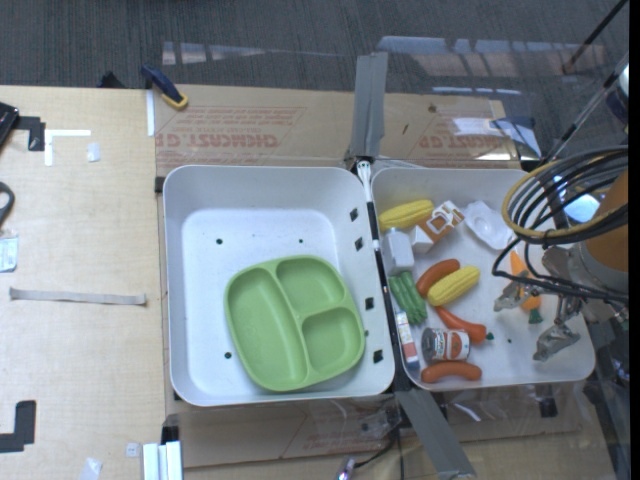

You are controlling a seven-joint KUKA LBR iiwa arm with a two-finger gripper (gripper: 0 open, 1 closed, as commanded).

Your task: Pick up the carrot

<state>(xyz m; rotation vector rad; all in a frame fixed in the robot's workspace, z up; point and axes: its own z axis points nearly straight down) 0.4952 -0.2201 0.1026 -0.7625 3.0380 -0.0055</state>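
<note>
My metal two-finger pincer (540,318) hangs spread open and holding nothing over the right white plastic bin's (573,370) near right side; the orange tapered carrot (463,322) lies left of it.

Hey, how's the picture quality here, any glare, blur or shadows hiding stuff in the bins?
In the camera view the light is even and soft. The left bin is bright white without washing out the green tray. Glare streaks cross the clear panel behind the bins. The gripper looks slightly blurred. Small items in the right bin stay readable but soft.
</note>
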